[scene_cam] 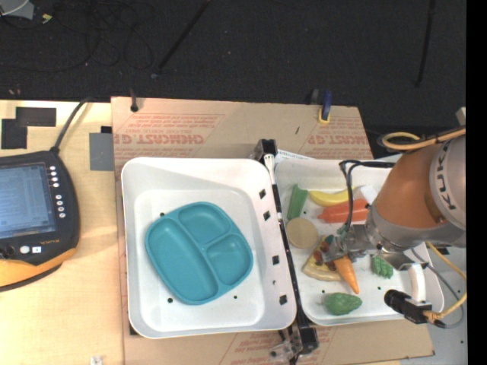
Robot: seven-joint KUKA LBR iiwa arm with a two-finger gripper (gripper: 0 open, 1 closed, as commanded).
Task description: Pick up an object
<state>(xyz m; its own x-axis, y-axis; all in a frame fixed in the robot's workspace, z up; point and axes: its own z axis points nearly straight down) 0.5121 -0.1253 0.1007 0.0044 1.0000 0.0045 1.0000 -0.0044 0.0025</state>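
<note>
At the frame's left edge lies a teach pendant [30, 211], its screen text too small to read. The cardboard sheet [228, 128] shows upside-down red printing, illegible. A teal divided plate [199, 252] sits in the left bin [144, 188]. In the right bin [365, 316], the gripper [340, 248] hangs over an orange carrot [348, 274]; whether it pinches anything, I cannot tell.

The arm [415, 196] covers the right bin's [365, 316] 3 o'clock side and part of the red toy [338, 214] and banana [331, 198]. The gripper [340, 247] sits low among the toy food, its tip too small and dark to read. The handheld screen [30, 207] is cut by the 9 o'clock edge.
</note>
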